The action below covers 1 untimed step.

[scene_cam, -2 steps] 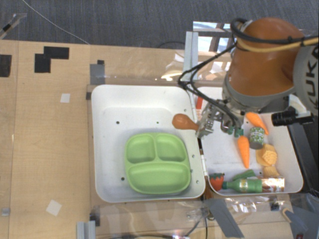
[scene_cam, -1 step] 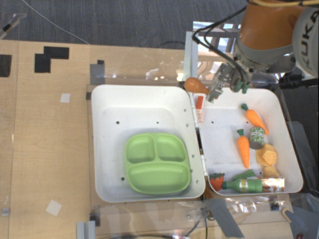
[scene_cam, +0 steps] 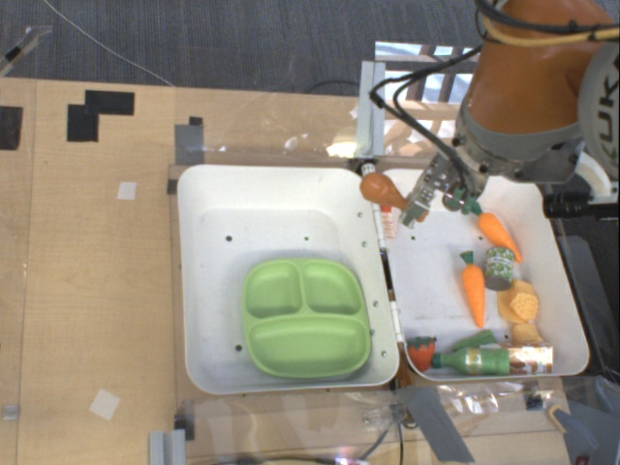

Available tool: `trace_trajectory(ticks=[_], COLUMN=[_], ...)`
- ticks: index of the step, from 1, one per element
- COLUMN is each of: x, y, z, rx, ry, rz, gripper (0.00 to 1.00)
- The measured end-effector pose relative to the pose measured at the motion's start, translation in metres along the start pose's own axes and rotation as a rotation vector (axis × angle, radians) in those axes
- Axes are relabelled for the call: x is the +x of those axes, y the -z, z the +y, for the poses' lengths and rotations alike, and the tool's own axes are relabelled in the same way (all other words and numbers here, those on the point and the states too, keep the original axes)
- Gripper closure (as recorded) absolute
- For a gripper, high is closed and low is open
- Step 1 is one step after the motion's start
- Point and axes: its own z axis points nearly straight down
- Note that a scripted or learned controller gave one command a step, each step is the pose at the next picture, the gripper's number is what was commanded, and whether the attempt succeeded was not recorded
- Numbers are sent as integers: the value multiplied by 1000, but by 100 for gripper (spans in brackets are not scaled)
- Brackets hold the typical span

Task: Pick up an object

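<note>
You get an evenly and brightly lit view from overhead light, with the white left bin (scene_cam: 281, 201) close to washing out and showing only soft grey shading along its inner walls and a faint shadow under the green tray (scene_cam: 305, 318). Watch the glare: bright specular patches sit on the clear tape (scene_cam: 329, 146) at the bins' upper edge and on the plastic at the lower edge. Your focus is fair across the wooden table (scene_cam: 87, 260), though the small items in the right bin (scene_cam: 426, 279) look soft and slightly grainy, and the pincer (scene_cam: 426, 200) is blurred.
</note>
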Motion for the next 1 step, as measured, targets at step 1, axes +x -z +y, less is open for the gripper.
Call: trace_trajectory(ticks=[1], x=[-1], y=[13], z=[2], rx=[-5], ry=[6], rz=[-8], gripper=[100])
